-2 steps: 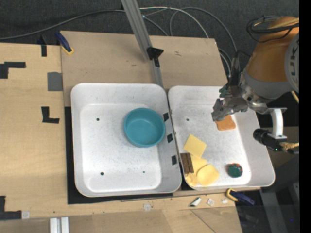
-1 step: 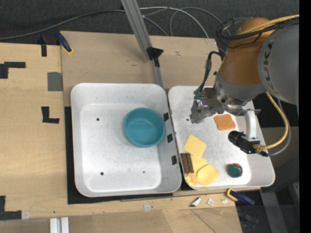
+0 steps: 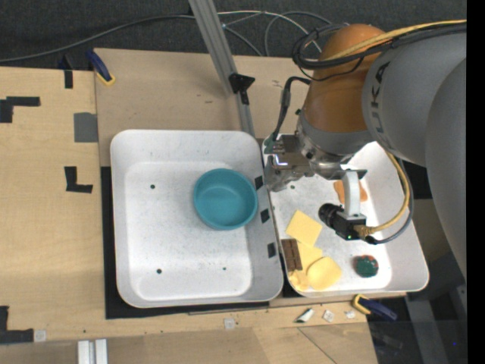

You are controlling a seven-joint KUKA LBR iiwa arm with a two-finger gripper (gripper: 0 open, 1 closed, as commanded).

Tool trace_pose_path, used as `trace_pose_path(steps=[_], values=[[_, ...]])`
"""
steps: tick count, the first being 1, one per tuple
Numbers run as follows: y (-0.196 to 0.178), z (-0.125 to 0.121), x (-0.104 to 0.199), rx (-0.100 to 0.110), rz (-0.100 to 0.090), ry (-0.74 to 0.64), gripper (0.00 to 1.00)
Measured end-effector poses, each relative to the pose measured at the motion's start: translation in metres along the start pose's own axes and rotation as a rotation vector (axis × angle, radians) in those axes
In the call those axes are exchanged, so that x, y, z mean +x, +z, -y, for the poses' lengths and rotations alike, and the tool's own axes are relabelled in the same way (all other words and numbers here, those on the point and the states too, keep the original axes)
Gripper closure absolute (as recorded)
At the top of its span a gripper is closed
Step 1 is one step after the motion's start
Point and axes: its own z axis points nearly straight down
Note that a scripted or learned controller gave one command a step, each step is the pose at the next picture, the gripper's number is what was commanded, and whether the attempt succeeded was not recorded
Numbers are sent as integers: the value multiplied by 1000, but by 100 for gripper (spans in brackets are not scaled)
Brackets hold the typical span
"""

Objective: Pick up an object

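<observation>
My gripper (image 3: 283,171) hangs low over the upper left corner of the right bin (image 3: 402,279), close to the wall shared with the left bin. Below it in the right bin lie a flat yellow square (image 3: 305,227), a rounded yellow piece (image 3: 322,273), a brown block (image 3: 292,254) and a small dark green object (image 3: 367,265). An orange object (image 3: 356,192) is partly hidden by the wrist's white and black fittings. A teal bowl (image 3: 224,198) stands upright in the left bin (image 3: 144,203). Nothing shows in the gripper's grasp.
The grey arm with its orange band (image 3: 345,82) covers the upper part of the right bin. A slanted metal pole (image 3: 220,44) rises behind the left bin. Cables (image 3: 390,222) loop from the wrist over the right bin. A blue-yellow clamp (image 3: 371,307) sits at the front edge.
</observation>
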Motion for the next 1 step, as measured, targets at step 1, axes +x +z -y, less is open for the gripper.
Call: trace_pose_path(steps=[1], values=[[20,-1,52,3,2,1,100]])
